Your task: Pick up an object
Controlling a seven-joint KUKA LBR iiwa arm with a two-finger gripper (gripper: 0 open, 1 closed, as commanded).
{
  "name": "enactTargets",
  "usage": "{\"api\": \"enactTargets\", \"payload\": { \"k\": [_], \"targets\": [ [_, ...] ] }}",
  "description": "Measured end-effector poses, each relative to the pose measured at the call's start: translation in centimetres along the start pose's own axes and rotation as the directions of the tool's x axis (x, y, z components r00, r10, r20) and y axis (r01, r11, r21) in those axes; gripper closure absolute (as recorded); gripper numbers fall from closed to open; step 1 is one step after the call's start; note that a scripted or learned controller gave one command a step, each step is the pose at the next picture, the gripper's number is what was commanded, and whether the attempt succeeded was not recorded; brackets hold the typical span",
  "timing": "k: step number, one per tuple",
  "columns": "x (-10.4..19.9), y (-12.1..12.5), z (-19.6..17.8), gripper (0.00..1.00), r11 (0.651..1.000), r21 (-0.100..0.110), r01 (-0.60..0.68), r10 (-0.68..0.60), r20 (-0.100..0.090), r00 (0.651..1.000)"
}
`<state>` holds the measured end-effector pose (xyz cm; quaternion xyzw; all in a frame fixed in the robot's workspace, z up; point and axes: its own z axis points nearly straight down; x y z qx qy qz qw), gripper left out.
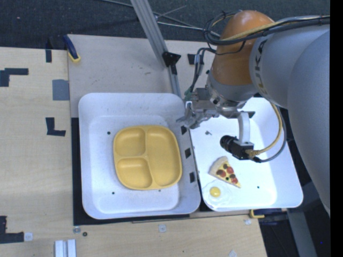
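Two shallow white bins sit side by side on the counter point(123, 63). Left bin point(96, 197): one yellow divided plate point(147, 157), three compartments, lying flat near the middle, nothing in it. Right bin point(278, 191): one toy pizza slice point(225, 172), wedge-shaped with red spots, lying flat toward the near left part of the bin; one small fried egg toy point(215, 192), white with a yellow centre, just beside the slice on its near side and close to the bin's front rim. Arm: grey with an orange section, reaching in from the right, its wrist hanging over the far left part of the right bin, near the wall shared with the left bin. Gripper point(188, 119): dark mechanism seen from above at the wrist's lower left; whether its fingers are spread or closed cannot be told from this angle, and no object can be seen between them. Black fitting with a yellow cable point(238, 148): hangs off the wrist, just above the slice. Task status, as judged: not yet accomplished. All three candidates lie in their bins, none lifted. Remaining: choose one, descend on it, close, and raise it.
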<state>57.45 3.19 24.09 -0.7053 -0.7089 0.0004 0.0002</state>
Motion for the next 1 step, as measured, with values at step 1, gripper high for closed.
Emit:
{"api": "enactTargets", "payload": {
  "k": [1],
  "targets": [
    [4.29,1.79,1.3,1.0,1.0,0.001,0.0,0.0,0.0,1.0]
  ]
}}
